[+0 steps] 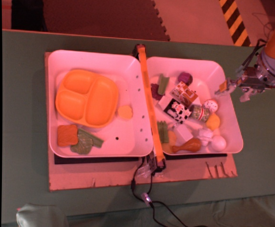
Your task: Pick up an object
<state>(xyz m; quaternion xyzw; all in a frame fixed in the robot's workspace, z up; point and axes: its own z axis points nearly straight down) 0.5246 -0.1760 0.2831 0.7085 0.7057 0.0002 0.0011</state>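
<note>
Two shallow white bins, glossy plastic w/ rounded corners, are seen side by side on a brown board on the green bench; an orange bar [149, 109] runs btwn them.

Left bin [128, 65]: an orange divided plate [86, 98], smooth, 3 compartments, is set upper-left of centre. A small yellow round piece [125, 112] lies just beside its right edge. Near the front-left corner an orange-brown ridged square [67, 135] is touched by a green leafy piece [86, 142], flat, wrinkled.

Right bin [213, 70]: contents are crowded toward centre and front. Noted: green stalk [163, 82] at back-left; purple round item [185, 77] at back; printed box [184, 93], brown/white; cow-pattern carton [175, 111], black-on-white, boxy; small can [199, 112] on its side, red/green label; round red-white disc [210, 105]; orange rounded fruit [213, 122]; green ridged piece [162, 130] by the bar; brown drumstick [186, 146], glossy; white lumpy item [205, 135]; white egg-like ball [218, 143], smooth.

Gripper [235, 90] is seen outside the right bin, past its right rim, over the green bench. Nothing is seen btwn its fingers. Jaw state: cannot be told, too small and blurred. Candidate objects are all resting in the bins, apart from the gripper.
</note>
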